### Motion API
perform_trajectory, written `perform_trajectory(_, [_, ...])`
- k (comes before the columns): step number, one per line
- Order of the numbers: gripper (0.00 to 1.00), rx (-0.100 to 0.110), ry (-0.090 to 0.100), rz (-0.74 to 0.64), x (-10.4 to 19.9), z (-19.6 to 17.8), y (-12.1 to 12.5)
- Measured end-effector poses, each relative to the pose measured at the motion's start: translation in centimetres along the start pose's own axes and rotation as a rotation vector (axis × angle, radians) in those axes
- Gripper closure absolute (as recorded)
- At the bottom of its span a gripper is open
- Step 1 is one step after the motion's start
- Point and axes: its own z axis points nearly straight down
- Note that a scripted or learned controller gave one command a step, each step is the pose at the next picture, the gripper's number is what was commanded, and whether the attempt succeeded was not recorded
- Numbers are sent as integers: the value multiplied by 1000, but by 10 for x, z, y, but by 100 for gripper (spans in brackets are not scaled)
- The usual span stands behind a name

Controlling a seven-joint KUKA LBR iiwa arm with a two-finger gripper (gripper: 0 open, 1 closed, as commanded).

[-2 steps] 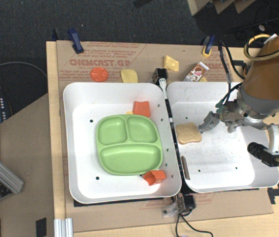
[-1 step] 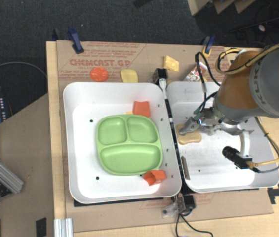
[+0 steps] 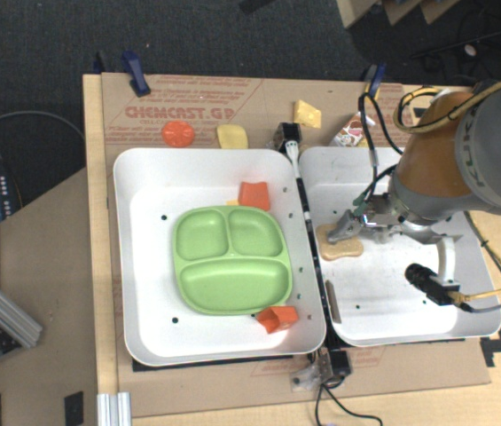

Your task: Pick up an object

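Observation:
A flat tan piece [image 3: 342,248], shaped like a slice of bread, lies in the right bin [image 3: 392,322] against its left wall. My gripper [image 3: 348,228] is low over the top edge of this piece, reaching in from the right. In the left bin [image 3: 139,238] lies a green divided plate [image 3: 230,260]. One orange block [image 3: 254,194] sits just beyond the plate's far edge. Another orange block [image 3: 277,319] rests at the plate's near right corner.
On the cardboard behind the bins lie an orange round piece [image 3: 177,133], a pale yellow piece [image 3: 231,137], a yellow wedge [image 3: 307,113] and a red-and-white item [image 3: 349,134]. Blue clamps [image 3: 135,72] hold the board's far edge. The arm covers the right bin's far right part.

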Motion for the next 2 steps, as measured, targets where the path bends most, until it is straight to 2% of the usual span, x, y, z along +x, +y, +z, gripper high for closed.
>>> perform_trajectory(1, [0,3,0,6,-89,0,-87])
perform_trajectory(2, [0,-7,-4,-8,-40,-75,-6])
